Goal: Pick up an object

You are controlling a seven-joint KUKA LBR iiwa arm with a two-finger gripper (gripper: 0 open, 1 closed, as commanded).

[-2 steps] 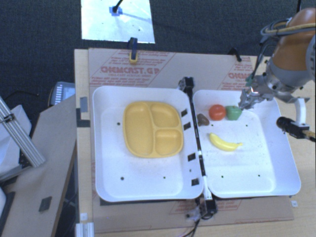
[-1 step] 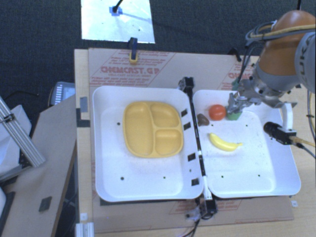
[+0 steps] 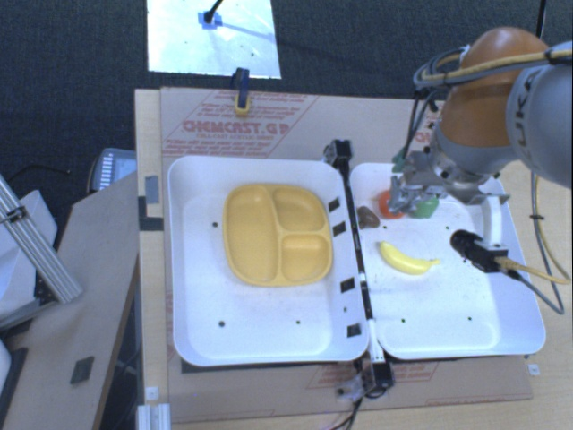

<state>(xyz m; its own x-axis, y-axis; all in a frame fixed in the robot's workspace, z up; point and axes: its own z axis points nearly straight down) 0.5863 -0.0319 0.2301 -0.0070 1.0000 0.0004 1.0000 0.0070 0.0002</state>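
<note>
you see a grey arm [image 3: 546, 115] with a rounded orange band [image 3: 488, 88], thin cables [image 3: 439, 65] looping beside it, and a metallic grey gripper [image 3: 414, 197] beneath.

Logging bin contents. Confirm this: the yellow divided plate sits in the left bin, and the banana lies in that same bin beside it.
Wrong on one count. The camera view shows the banana in the right bin, below the gripper. The yellow divided plate does sit in the left bin.
</note>
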